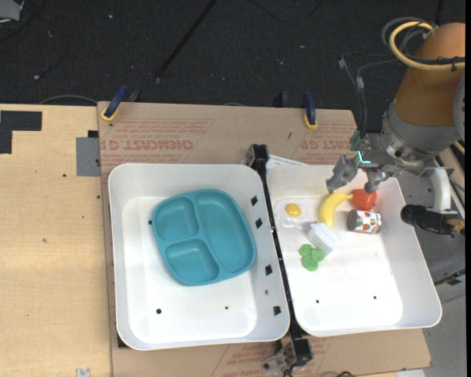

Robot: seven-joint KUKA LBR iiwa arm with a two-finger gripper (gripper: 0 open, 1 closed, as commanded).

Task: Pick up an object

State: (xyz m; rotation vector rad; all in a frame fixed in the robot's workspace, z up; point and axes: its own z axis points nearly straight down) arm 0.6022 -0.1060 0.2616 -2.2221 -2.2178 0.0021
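Observation:
My gripper (pixel 356 177) hangs over the back of the right bin (pixel 408 305), open, its two grey fingers (pixel 339 175) spread with nothing between them. Just below it lie a yellow banana (pixel 333 206) and a red-orange toy (pixel 364 199). A small white can with red and dark print (pixel 364 222) lies next to them. Further left in the same bin are a fried-egg toy (pixel 293 210), a white block (pixel 322 235) and a green leafy piece (pixel 310 257).
A teal divided plate (pixel 203 236) rests in the left bin (pixel 133 305). A black divider (pixel 268 234) runs between the bins. Yellow-handled clamps (pixel 309 116) hold the cardboard at the back. The front half of the right bin is bare white floor.

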